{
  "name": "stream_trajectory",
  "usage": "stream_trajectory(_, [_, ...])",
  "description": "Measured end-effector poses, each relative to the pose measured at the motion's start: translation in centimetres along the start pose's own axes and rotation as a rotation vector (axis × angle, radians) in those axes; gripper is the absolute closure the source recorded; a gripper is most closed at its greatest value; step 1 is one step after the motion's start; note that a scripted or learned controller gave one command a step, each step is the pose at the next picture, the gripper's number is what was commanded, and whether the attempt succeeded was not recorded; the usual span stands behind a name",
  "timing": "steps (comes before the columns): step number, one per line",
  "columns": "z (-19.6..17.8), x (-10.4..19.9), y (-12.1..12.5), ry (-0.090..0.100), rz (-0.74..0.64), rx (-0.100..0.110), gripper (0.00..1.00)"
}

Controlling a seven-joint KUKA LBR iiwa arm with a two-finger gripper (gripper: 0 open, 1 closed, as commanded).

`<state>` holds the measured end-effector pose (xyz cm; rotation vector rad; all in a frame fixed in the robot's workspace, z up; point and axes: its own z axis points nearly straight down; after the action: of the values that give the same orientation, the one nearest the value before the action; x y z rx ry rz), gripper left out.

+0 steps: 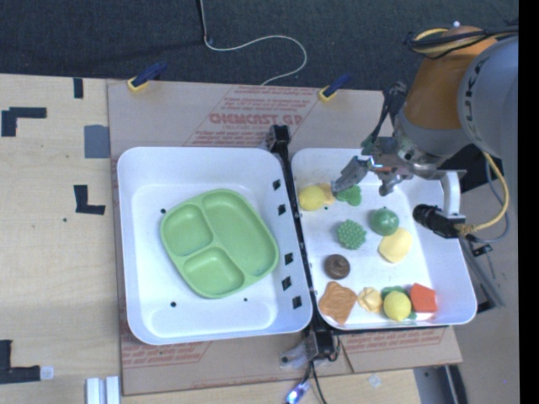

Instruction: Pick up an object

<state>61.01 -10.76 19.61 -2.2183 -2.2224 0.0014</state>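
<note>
The pick is not yet complete: the claw (367, 178) is low over the far edge of the right bin (455, 269), with its fingers apart, one tip touching or just over a small dark green item (350, 196) beside the yellow lemon-like piece (314, 198), and nothing is visibly clamped between them. By judgement, closing on an object and lifting it clear are both left to do. The remaining candidates lie loose in the same bin, and the green divided plate (219, 242) sits alone in the left bin (143, 175).
</note>
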Motion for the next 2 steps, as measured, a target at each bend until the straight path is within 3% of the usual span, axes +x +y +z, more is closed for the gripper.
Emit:
stream_trajectory(1, [1.3,3.4,-7.9,0.002,0.001,0.008,0.0])
stream_trajectory(2, [1.3,8.0,-13.0,0.002,-0.002,0.006,0.0])
